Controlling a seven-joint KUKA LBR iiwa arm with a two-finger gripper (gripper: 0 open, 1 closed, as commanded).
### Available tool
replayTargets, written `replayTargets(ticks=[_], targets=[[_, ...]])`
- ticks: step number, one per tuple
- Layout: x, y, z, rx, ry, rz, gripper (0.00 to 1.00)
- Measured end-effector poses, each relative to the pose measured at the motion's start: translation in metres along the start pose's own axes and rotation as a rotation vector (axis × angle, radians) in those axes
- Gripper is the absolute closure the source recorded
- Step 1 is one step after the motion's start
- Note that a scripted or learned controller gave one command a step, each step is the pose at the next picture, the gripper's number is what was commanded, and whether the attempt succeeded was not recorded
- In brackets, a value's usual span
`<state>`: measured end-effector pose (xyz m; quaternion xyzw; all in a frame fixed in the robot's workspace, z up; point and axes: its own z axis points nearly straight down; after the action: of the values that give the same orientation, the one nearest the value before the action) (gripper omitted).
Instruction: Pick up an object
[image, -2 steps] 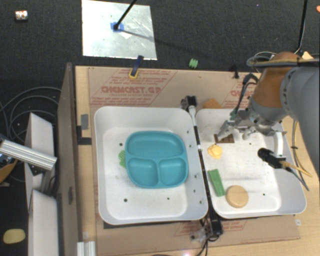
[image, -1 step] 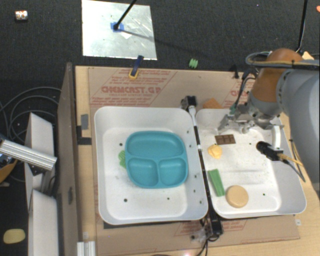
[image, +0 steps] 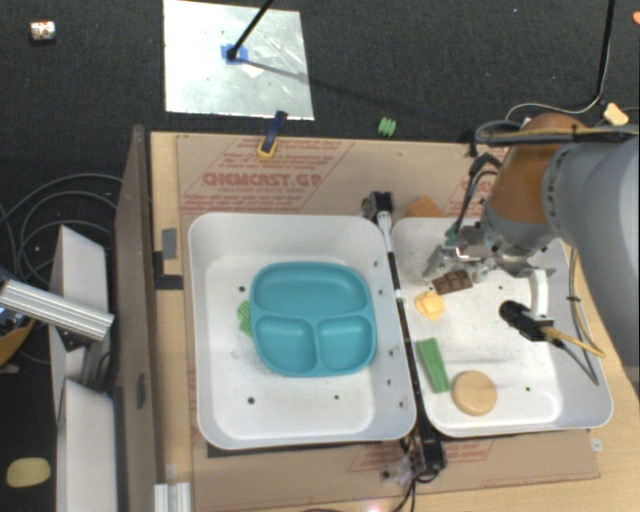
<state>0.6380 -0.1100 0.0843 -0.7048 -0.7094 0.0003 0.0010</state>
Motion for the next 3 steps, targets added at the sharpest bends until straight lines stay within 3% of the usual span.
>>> replayTargets(ticks=[1,2,3], targets=[[-0.001,0.003,-0.012,-0.007,-0.001,-0.001,1.00],[-0.022,-0.027,-0.119,-0.010,-0.003,0.007,1.00],[-0.021,-0.027,-0.113,-0.005,-0.002,0.005,0.00]])
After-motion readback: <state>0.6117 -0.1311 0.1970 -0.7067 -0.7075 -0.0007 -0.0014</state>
